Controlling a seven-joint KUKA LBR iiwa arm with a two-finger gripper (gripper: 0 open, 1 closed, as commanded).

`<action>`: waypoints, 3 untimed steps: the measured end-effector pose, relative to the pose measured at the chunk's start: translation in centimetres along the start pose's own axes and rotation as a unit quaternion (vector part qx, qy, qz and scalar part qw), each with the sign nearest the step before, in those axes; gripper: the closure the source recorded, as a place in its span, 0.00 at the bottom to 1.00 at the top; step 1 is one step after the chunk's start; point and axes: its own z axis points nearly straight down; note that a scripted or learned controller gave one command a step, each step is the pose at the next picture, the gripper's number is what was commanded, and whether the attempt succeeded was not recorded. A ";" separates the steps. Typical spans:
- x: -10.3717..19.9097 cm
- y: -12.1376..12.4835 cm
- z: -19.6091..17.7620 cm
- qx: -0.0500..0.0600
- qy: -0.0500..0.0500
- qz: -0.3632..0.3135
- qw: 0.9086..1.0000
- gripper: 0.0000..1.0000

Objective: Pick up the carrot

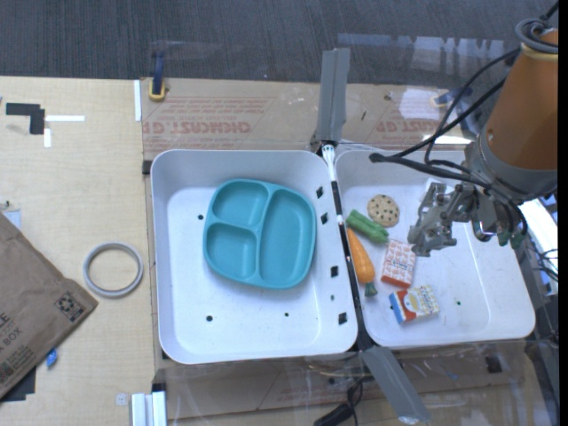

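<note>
Bench, far left: you have a brown cardboard box (pixel 31 313) at the edge and a grey tape ring (pixel 113 268) lying flat on the wood, both well apart from the bins.
Left bin: your left bin (pixel 177 327) holds a teal divided plate (pixel 261 233) with three compartments, sitting near its middle.
Divider: the two bins meet along a shared rim, and the carrot lies just inside it on the right-hand side.
Carrot: your carrot (pixel 361 256) lies in the right bin (pixel 497 318) against its left wall, orange, pointing roughly up and down the view.
Crowding the carrot: a green vegetable (pixel 367 225) touches or nearly touches its upper end; a red and white packet (pixel 398 264) lies just beside it on the right.
Further in: a cookie (pixel 383 209) sits above the green piece, and a small printed carton (pixel 415 303) lies below the packet.
Gripper: your gripper (pixel 432 231) hangs over the middle of the right bin, right of the packet and apart from the carrot.
Fingers: you cannot tell from this view whether they are spread or closed; nothing visible sits between them.
</note>
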 end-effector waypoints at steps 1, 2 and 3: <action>1.6 6.2 4.9 0.000 0.001 -0.052 0.999 1.00; 1.4 6.4 1.1 0.000 -0.001 -0.115 0.993 1.00; -1.6 4.4 -13.0 0.000 -0.001 -0.113 0.994 1.00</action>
